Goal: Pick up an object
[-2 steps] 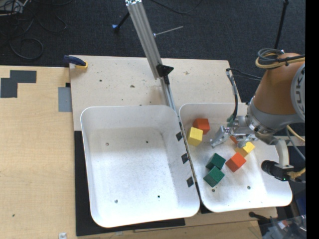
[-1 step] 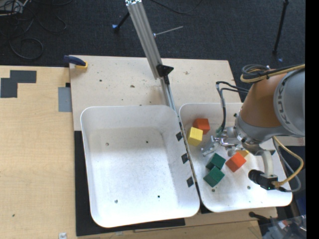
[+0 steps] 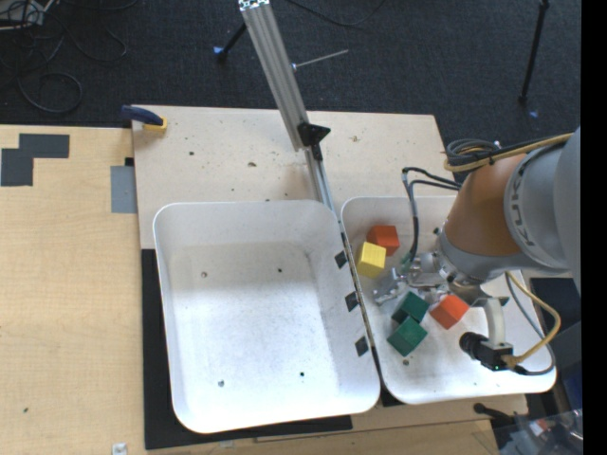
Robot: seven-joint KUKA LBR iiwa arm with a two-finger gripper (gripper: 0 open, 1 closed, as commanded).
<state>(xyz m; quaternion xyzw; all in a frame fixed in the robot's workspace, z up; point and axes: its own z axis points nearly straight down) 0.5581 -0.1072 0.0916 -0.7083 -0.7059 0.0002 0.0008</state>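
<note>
In the right bin [image 3: 531,377] lie several small blocks. An orange block [image 3: 383,236] and a yellow block [image 3: 372,256] sit side by side near the bin's far left. Two dark green blocks [image 3: 413,307] [image 3: 407,336] lie close together in the middle, and an orange-red block [image 3: 450,312] rests just to their right. My gripper [image 3: 396,284] hangs low over the bin, just below the yellow block and just above the upper green block. Its metal tip points left toward the bin wall. I see no block held in it.
The left bin [image 3: 171,254] stands beside the right one, with black clips [image 3: 349,300] along the shared wall. A slanted aluminium bar [image 3: 283,83] rises behind the bins. A black cable [image 3: 488,354] loops from the wrist over the right bin's front.
</note>
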